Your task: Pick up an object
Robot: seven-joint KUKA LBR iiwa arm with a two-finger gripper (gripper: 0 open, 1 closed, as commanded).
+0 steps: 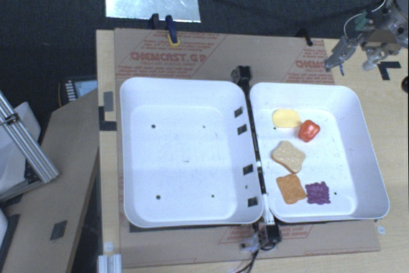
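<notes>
Camera view, claw (353, 59): sitting up high at upper right, beyond the far-right corner of the right bin (364, 113), over the cardboard (192, 51), not over any item. Two prongs are showing w/ a gap between them, so fingers are looking apart; nothing btwn them.

Camera view, arm (390, 22): reaching in from the right edge, wrist partly cut off by the frame.

Camera view, items: all 5 lying on the right bin's floor. Yellow piece (285, 117) near the far side; red piece (308, 130) just beside it to the right; tan piece (288, 156) in the middle; orange square (291, 188) and purple cluster (317, 192) side by side near the front.

Camera view, left bin (128, 137): holding no items as far as I'm seeing.

Camera view, tabletop (77, 163): carrying both bins on the cardboard.

Progress: judging nothing's done yet. No item is lifted or gripped; claw is sitting well apart from all of them.

Left to do: prob. everything — moving over the right bin, picking a target, coming down, closing, lifting. Yellow and red pieces are lying nearest the claw, so likely the shortest reach.
</notes>
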